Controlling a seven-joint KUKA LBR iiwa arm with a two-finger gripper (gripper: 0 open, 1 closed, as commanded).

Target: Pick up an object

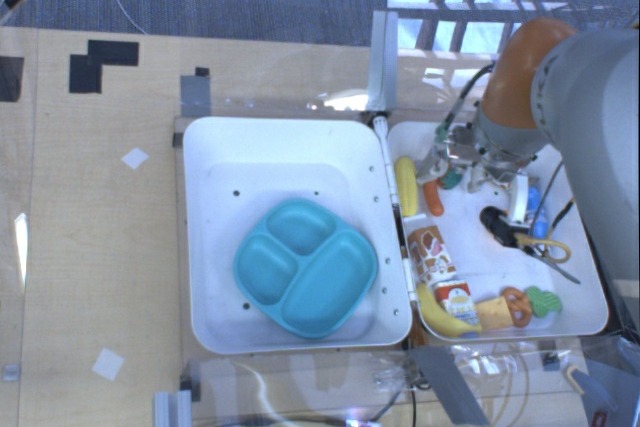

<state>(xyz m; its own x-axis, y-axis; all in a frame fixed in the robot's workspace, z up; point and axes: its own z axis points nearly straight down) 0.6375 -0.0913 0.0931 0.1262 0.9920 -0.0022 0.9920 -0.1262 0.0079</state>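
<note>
My gripper point(452, 167) is low over the far left part of the right bin point(590, 310), under the grey and orange wrist. Just below it lie a small green piece point(453, 181) and an orange-red carrot-like piece point(433, 199). A yellow corn-like piece point(404, 185) lies along the bin's left wall. Nearer the front are a printed box point(432, 253), a yellow banana point(443, 313), an orange pretzel-shaped toy point(514, 306) and a green toy point(544, 300). Whether anything sits in the gripper cannot be made out.
The left bin point(215, 165) holds a blue divided plate point(305, 265). A blue item point(532, 205) lies beside the wrist on the right side of the right bin. The arm covers that bin's far right corner.
</note>
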